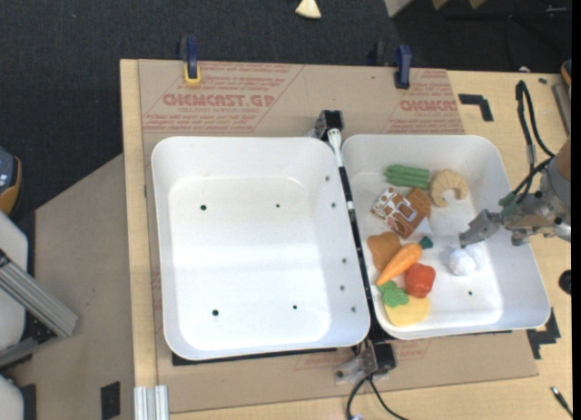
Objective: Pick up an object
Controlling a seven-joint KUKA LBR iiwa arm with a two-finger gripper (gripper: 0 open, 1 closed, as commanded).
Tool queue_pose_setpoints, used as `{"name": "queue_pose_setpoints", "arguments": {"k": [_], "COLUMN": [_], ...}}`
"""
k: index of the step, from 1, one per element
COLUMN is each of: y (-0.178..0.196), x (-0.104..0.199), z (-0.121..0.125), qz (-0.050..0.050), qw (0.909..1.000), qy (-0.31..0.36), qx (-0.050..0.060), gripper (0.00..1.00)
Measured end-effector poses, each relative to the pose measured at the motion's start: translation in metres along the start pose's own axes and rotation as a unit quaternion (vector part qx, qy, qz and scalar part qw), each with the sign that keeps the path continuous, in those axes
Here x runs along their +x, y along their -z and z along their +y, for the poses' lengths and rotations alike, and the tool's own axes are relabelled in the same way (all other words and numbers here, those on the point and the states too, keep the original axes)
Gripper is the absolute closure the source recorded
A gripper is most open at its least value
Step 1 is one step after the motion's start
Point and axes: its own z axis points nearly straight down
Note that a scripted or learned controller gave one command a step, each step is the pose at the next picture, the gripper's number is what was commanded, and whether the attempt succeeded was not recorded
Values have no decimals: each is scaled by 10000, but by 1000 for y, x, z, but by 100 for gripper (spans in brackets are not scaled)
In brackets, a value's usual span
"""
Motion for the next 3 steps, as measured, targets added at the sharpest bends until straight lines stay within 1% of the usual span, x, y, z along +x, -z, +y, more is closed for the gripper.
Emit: {"name": "queue_pose_setpoints", "arguments": {"k": [1, 2, 3], "y": [-1, -105, -101], "x": [85, 63, 68], "z": [61, 68, 135], "qz": [3, 8, 3], "qw": [10000, 10000, 10000], "qy": [49, -10, 9], "qx": [-30, 10, 61], "gripper": [0, 0, 0]}}
